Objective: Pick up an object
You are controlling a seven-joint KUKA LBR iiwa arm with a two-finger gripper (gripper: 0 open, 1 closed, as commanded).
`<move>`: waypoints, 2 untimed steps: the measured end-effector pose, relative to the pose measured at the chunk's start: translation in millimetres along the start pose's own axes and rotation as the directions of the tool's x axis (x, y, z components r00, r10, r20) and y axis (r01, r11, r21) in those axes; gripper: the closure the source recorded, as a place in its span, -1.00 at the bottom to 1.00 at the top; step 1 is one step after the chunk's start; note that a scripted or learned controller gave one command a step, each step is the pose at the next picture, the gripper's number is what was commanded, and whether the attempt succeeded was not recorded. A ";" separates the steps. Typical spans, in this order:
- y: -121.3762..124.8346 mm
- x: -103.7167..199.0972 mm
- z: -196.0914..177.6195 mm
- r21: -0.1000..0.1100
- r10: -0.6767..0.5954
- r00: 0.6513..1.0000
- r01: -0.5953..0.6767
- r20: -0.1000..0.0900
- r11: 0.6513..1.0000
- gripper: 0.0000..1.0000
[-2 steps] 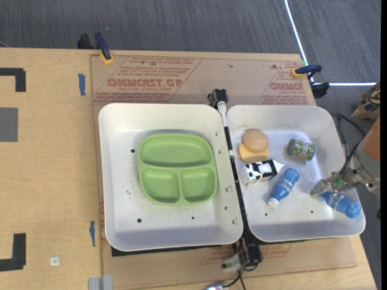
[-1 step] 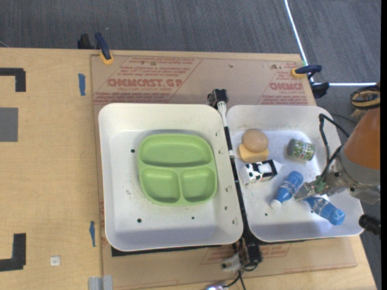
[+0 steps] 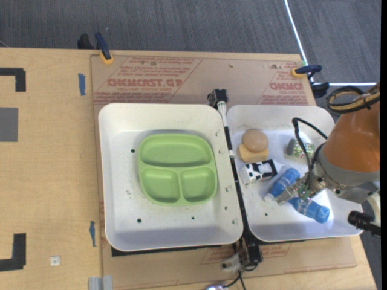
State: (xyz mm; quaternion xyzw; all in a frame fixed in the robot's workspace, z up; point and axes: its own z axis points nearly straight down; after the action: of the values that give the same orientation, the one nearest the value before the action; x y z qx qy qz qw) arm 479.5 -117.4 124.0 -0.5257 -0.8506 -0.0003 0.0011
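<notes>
Grey arm with orange band [image 3: 357, 141] reaches in over the right shallow white bin [image 3: 266, 225]; its gripper [image 3: 300, 189] sits low among two blue plastic bottles, one [image 3: 282, 184] just left of it and one [image 3: 311, 209] just below, but finger spacing and any hold cannot be made out. Same bin: round tan bun-like object [image 3: 254, 142], black-and-white cow-patterned toy [image 3: 259, 170], small green-and-white item [image 3: 300, 149]. Left bin [image 3: 118, 180] holds a green three-compartment plastic tray [image 3: 177, 167].
</notes>
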 end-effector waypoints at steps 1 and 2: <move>-0.1 -0.2 0.0 0.000 0.000 1.000 0.000 0.000 1.000 -1.00; 44.8 -16.9 37.2 -0.004 0.119 0.993 -0.119 0.004 0.993 -1.00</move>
State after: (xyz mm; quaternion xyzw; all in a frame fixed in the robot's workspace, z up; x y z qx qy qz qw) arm 527.1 -112.4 86.7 -0.5754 -0.8179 -0.0006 -0.0014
